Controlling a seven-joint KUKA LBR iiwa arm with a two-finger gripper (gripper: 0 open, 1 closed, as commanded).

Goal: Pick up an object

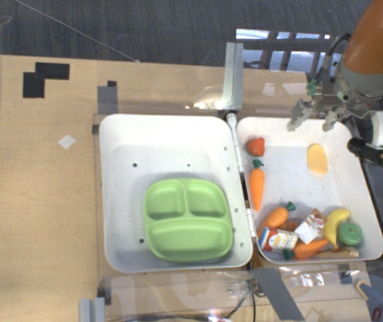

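My gripper [312,120] hangs over the far edge of the right bin [372,210], fingers spread apart and nothing between them. A pale orange oval piece [317,158] lies just below it on the bin floor. At the bin's left side sit a red strawberry [255,145] and a long carrot [256,186]. A heap along the near side holds a second carrot [276,217], a small box [282,239], a white packet [307,231], a yellow banana [336,222] and a green round piece [350,233].
The left bin [121,180] holds a green divided plate [188,219]. A metal post [233,76] stands behind the divide between the bins. The arm's orange band [372,35] and cables fill the upper right.
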